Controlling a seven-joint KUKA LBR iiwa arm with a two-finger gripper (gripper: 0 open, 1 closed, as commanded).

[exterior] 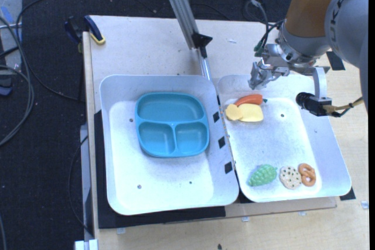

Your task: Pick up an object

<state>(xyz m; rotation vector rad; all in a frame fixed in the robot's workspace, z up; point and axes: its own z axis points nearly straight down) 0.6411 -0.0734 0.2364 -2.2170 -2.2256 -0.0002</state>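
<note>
Poised above the far rim of the right-hand shallow white bin (328, 143): two-finger gripper (258, 80) at the grey arm's tip, jaw state impossible to tell. Just below and nearer the camera, inside that bin's far-left corner: small orange carrot-shaped toy (250, 100), long axis roughly left-right, slightly tilted, touching a pale yellow banana-like piece (245, 113). Likely next: short descent.

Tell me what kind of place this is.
Likely a robotics lab bench: a KUKA arm over two white bins, toy food such as a pretzel, cables across dark carpet.
</note>
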